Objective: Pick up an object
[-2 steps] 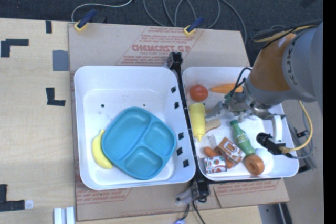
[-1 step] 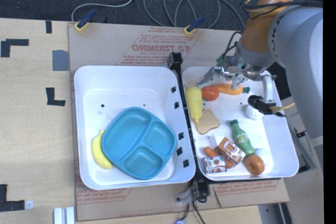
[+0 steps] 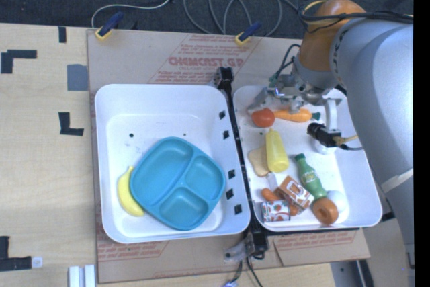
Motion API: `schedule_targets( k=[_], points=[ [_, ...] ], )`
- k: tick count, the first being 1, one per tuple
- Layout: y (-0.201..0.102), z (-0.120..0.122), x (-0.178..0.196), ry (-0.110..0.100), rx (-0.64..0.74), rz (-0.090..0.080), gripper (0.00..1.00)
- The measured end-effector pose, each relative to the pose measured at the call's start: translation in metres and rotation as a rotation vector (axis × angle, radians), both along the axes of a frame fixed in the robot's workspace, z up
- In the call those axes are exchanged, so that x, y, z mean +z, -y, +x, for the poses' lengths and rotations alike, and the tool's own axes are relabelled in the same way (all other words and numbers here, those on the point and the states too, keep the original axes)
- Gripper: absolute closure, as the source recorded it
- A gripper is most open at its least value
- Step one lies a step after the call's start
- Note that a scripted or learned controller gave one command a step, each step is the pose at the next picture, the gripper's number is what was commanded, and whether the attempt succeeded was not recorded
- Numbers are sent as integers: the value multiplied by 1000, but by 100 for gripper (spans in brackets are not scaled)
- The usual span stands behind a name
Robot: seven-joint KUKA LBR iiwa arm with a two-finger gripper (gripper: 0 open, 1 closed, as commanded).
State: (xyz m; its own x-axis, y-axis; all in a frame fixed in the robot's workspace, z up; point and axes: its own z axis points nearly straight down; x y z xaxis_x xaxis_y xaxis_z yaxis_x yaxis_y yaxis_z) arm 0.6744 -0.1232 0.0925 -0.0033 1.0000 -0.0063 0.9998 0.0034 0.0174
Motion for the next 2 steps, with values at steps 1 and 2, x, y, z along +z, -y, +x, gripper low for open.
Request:
schedule_targets(
  k=[1,2],
  points=[
    [-2,0,11,1,2,2,100],
    [-2,0,10,0,2,2,0]
  ],
)
